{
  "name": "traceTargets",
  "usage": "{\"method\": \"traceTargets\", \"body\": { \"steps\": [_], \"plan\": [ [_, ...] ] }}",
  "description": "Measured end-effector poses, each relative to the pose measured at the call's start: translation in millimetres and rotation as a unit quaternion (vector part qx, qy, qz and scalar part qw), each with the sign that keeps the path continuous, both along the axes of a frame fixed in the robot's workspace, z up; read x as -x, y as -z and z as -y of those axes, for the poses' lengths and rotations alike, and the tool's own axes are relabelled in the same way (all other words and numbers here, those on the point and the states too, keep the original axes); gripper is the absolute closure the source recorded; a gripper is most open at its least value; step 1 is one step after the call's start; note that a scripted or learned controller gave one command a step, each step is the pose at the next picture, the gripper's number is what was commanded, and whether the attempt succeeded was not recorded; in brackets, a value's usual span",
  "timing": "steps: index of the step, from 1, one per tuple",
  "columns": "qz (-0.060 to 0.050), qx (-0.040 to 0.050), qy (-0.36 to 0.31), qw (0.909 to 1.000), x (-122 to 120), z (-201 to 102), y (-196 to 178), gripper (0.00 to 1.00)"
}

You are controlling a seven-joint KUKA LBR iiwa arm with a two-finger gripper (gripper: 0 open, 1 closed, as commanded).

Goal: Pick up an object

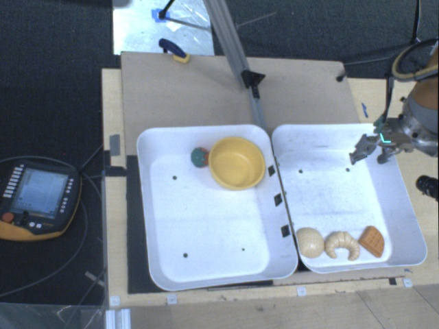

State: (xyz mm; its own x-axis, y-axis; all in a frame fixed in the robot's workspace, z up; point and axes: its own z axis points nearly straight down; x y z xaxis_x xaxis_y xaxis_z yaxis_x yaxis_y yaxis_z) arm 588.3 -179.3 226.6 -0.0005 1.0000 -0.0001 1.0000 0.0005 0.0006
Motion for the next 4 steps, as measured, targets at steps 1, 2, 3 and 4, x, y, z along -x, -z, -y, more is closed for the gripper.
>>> {"method": "traceTargets", "body": {
  "steps": [1,2,3,4],
  "plan": [
    [0.000,0.0001,0.000,1.0000,0,0,0,0.00],
    [-0.001,-0.0003,0.000,1.0000,1,3,42,0.00],
    [-0.001,-0.0002,0.000,1.0000,1,5,84,0.00],
    [-0.002,-0.0004,0.000,1.0000,2,5,136,0.00]
  ]
}}
